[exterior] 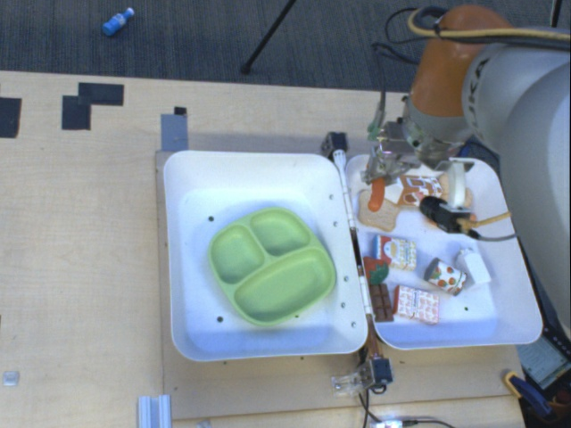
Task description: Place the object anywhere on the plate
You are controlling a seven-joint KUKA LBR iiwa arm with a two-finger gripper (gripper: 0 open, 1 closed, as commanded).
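Dark grey carpet across the top of the frame, with a small blue plastic bottle lying at upper left and a thin black rod slanting across upper centre. Below that, pale wooden bench, marked at upper left with black tape squares. Left of centre, shallow white left bin, square with rounded corners. On its floor, near the middle, light green plastic plate with three compartments: two small ones toward the top, one long one toward the lower right. Just beside that bin, shallow white right bin. In its upper left corner, orange-red toy sausage, long axis running up and down in the frame, overlapping a tan toast-like slice. Directly above the sausage's top end, two-finger metal gripper; grip state impossible to tell, contact with the sausage likewise unclear. Lower along the same left wall, small green-and-red printed carton, then brown chocolate-bar block near the lower left corner. Just right of that block, red-and-white patterned packet. Farther right, small white carton with red-brown print. All of these well apart from the plate, in the other bin. At upper right, grey arm with orange band, leaning over the right bin.
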